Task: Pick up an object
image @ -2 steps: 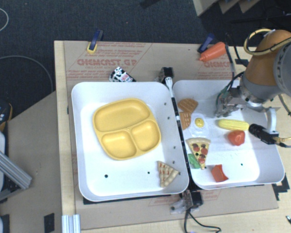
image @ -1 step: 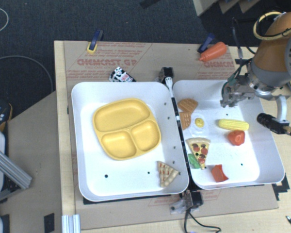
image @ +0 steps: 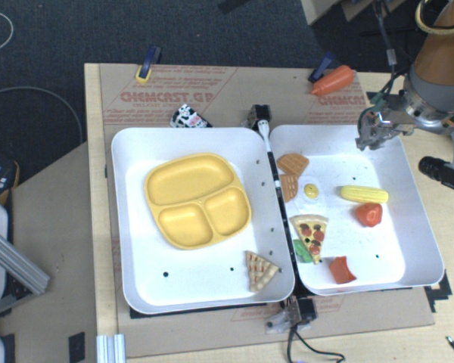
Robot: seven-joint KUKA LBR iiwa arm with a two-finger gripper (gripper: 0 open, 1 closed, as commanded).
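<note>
White bins [image: 129,203] rest on cardboard-covered bench [image: 212,89].

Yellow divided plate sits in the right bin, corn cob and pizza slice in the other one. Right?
Not quite. The camera view shows the yellow divided plate in the left bin, not the right. The corn cob and pizza slice lie in the other one, the right bin.
</note>
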